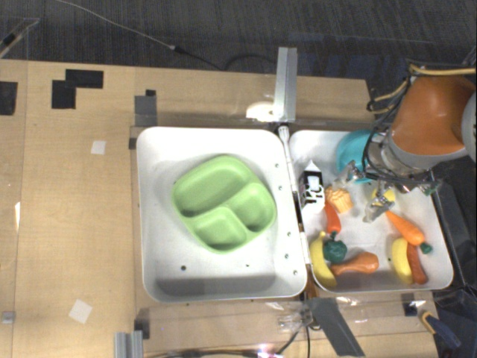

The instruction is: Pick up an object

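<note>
End effector (370,194): upper part of right bin (446,271), above toys; open/closed – can't tell.
Carrot (407,228): right bin, lower right of end effector.
Green tray (223,202): left bin (153,274), frame ctr.

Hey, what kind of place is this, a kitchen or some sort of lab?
Most likely a robot lab bench for grasping tests, not a kitchen. A robot arm reaches over two white bins; the right bin holds toy food like a carrot, and the left a green tray.
</note>
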You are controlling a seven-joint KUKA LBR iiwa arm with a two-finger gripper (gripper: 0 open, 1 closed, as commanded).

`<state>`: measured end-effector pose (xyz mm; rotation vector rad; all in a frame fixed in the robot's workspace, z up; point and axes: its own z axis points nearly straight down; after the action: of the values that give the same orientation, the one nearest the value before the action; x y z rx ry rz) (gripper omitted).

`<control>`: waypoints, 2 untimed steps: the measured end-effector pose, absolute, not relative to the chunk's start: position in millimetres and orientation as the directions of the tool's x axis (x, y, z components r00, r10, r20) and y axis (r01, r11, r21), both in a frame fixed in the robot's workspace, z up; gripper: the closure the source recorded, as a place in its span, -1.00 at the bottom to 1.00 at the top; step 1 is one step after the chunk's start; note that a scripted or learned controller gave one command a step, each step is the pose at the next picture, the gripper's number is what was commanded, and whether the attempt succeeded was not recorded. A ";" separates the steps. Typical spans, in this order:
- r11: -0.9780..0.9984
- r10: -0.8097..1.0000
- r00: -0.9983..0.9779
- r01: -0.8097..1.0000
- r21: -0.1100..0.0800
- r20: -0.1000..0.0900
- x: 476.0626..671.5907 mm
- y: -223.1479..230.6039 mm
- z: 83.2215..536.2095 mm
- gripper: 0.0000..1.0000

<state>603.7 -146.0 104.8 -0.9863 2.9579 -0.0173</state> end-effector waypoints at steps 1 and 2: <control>0.857 -0.516 -0.856 -0.516 -0.023 -0.036 589.3 -156.8 101.7 -1.00; 0.919 -0.394 -0.919 -0.393 -0.016 -0.028 602.0 -159.4 100.2 -1.00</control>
<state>602.0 -159.4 100.2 -0.6250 3.0473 -0.0150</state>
